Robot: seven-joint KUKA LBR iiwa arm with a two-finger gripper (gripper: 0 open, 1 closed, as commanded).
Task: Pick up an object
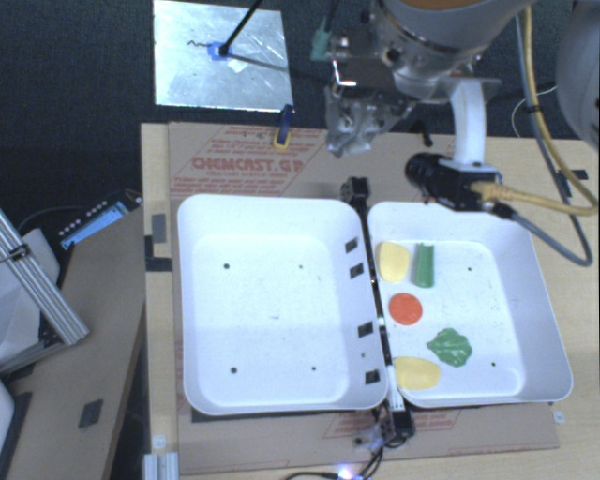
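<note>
Well below the fingers, red disc in right bin.

the arm is cut off by the top edge; end effector blurred.

Both bins are plain white, the left bin speckled with a few small dark dots and the right bin carrying the colour: a pale yellow piece at its 11 o'clock, a green stick just at that piece's 3 o'clock, an orange-red disc near the middle left, a leafy green piece at 5 o'clock from the disc, and a second yellow piece at the bin's 7 o'clock. Between the bins runs a black strip with dark clips. The counter is tan, with red lettering on the board at the left bin's 12 o'clock, and the tool is metallic grey.
</note>
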